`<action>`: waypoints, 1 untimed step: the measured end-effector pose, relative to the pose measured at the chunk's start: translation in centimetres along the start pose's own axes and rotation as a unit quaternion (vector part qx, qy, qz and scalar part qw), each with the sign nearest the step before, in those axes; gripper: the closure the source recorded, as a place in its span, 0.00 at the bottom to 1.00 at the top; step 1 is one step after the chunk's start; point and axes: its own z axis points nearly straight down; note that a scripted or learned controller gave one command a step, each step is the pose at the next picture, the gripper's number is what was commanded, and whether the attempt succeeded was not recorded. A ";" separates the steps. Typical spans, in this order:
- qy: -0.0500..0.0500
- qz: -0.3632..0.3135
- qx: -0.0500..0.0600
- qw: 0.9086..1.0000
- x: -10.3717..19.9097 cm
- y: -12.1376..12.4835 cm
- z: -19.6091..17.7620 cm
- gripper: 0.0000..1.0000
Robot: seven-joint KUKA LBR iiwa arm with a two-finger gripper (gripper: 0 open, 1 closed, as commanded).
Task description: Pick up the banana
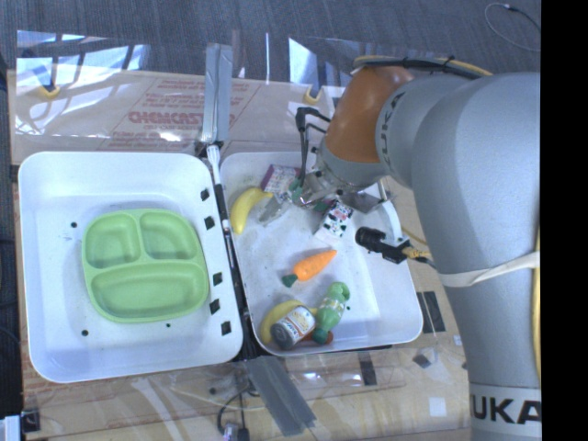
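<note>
Camera view: curved smooth yellow banana (244, 208) beside pincer (292, 196).

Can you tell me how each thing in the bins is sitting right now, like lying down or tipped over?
banana: lying loose at the right bin's left wall, not gripped.
carrot: lying flat mid-bin, tilted.
green bottle: lying on its side.
jar: tipped over, beside the bottle.
green tray: flat, right way up, in the left bin.
gripper: low near the banana; grip unclear.
</note>
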 end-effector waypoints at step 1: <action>0.001 0.249 0.004 0.969 1.2 2.7 -0.4 0.00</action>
